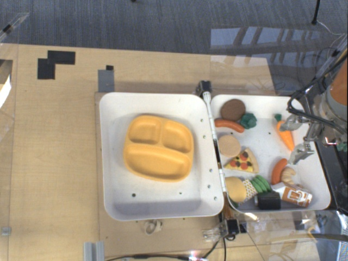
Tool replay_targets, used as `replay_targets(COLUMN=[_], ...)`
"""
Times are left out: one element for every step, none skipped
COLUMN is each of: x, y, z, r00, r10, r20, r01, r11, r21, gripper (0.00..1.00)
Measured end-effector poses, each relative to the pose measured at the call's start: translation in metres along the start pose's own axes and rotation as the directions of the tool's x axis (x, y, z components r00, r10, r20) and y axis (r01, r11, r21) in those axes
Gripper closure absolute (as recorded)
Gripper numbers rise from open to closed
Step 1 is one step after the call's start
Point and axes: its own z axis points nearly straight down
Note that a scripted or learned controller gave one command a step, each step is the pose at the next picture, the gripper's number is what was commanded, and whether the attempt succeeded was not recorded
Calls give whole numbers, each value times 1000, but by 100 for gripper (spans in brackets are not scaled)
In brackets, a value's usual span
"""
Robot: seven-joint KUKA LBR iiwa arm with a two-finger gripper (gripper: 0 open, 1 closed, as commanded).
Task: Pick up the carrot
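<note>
The carrot [286, 137], orange with a small green top, lies on the floor of the right bin [321, 194] near its far right side, pointing toward the front. My gripper [297, 138] hangs just right of it, reaching in from the right. Its two grey fingers [293, 122] stand well apart, one by the carrot's top and the other past its tip. The gripper is open, and the carrot sits at the left edge of the gap, not clamped.
The right bin also holds a brown patty [232, 109], broccoli [249, 120], a sausage [229, 125], a pizza slice [242, 161], a second sausage [278, 169] and a small bottle [296, 196]. A yellow divided plate [159, 147] lies in the left bin [114, 194].
</note>
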Motion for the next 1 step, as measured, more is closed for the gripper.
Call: replay_targets(x=[-45], y=[-34], z=[134], r00=[999], r10=[39], r20=[9], r01=[-39], r11=[999], r21=[3], gripper=[0])
